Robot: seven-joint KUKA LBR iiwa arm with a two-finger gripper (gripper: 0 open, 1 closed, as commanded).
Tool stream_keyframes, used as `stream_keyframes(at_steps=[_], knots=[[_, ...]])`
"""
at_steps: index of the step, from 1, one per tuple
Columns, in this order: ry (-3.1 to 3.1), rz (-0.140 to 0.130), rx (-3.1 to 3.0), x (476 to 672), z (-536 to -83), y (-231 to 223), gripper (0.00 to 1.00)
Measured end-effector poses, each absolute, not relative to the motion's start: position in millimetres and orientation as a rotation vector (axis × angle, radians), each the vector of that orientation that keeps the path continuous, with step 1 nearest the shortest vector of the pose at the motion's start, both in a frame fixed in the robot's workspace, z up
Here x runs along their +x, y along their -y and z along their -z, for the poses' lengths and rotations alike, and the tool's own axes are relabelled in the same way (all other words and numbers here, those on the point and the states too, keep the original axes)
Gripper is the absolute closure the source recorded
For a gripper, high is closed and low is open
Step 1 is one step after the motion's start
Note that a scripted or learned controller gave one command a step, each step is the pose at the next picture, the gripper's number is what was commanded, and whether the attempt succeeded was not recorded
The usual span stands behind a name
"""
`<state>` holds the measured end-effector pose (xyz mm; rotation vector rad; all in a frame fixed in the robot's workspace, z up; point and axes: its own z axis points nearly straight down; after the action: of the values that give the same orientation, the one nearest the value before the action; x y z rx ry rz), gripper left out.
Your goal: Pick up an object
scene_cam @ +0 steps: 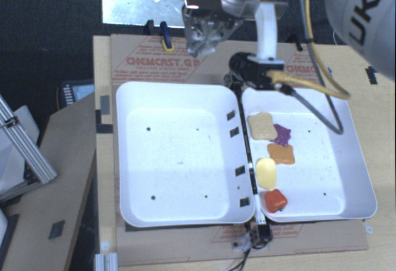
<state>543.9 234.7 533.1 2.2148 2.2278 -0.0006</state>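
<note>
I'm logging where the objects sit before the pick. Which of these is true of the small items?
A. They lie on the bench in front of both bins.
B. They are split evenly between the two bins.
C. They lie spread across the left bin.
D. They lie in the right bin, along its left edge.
D: the tan piece, purple piece, orange piece, yellow piece and red piece all lie in the right bin, close to its left wall.

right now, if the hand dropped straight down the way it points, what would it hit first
Probably the brown board with red print, behind the left bin. The hand hangs over that strip, not over either bin, though depth is hard to judge from this slant.
</note>
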Motion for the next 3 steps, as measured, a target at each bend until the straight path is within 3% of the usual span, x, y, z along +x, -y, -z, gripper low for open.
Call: stream_keyframes(at_steps=[2,3], knots=[[-2.232,-0.010,2.209,543.6,-557.4,-234.8,1.00],[-2.220,0.001,2.222,567.2,-533.4,-221.0,1.00]])
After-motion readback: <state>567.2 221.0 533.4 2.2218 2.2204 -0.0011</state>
